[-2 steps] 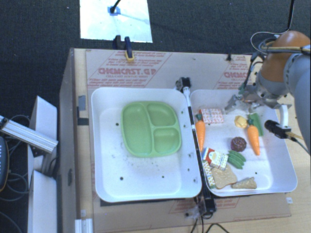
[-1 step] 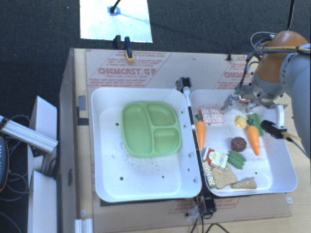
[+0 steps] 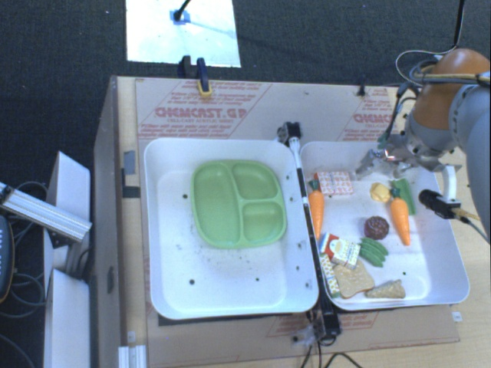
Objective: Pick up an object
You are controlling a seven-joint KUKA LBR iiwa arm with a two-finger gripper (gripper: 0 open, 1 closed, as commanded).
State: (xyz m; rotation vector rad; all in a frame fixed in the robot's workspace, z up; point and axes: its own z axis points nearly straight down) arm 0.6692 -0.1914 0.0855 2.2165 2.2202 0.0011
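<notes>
My gripper [image 3: 381, 158] hangs over the far edge of the right bin [image 3: 453, 271], above and apart from the toys below it. Just below it lie a yellow lemon [image 3: 380, 192] and a carrot with a green top [image 3: 400, 215]. A pink and white box [image 3: 334, 182] sits to its left. Another carrot [image 3: 317, 211] lies along the divider between the bins. Further forward are a dark red round piece [image 3: 376, 227], green pea pods [image 3: 374, 251], a red and green carton [image 3: 338, 248] and two bread slices [image 3: 354, 280].
The left bin [image 3: 173, 282] holds a green divided plate [image 3: 238, 203]. Cardboard backing [image 3: 230, 110] lies behind both bins. The arm's orange band [image 3: 460, 61] stands at the upper right.
</notes>
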